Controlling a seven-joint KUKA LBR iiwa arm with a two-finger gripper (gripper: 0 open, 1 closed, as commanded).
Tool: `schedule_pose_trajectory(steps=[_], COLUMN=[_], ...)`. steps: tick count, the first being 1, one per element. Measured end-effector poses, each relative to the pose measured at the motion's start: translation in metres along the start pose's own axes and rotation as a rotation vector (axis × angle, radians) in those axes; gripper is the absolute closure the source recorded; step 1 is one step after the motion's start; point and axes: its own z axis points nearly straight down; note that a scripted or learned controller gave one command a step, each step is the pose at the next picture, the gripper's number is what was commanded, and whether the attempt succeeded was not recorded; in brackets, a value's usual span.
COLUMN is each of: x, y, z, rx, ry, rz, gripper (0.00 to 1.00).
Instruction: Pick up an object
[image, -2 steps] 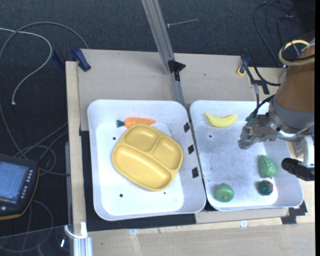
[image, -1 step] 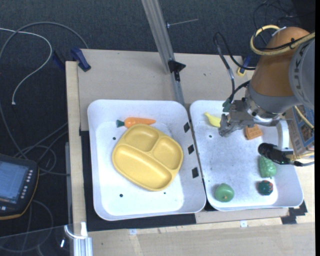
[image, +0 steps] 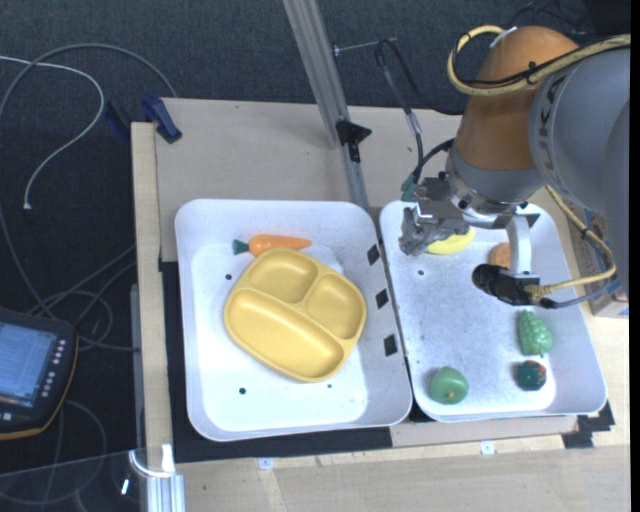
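My gripper (image: 424, 230) hangs low over the far left corner of the right bin (image: 440, 320). A yellow object (image: 455, 243) lies right under and beside it, partly covered by the gripper, and contact between them is unclear. Toward the front of the same bin sit a green apple (image: 448, 384), a light green lumpy item (image: 534, 333) and a small dark green and red item (image: 530, 375). An orange object (image: 499, 254) peeks out behind a black part of the arm.
The left bin (image: 200, 300) holds a yellow divided plate (image: 297, 313) and a toy carrot (image: 275, 243) by its far wall. A slanted metal pole (image: 330, 90) rises behind the bins. The arm's bulk covers the right bin's far right part.
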Motion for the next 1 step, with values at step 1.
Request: schedule_pose_trajectory(steps=[1], x=[0.0459], y=[0.0215], z=[0.006], rx=[0.001], ry=[-0.001], rz=[0.002], gripper=[1.0])
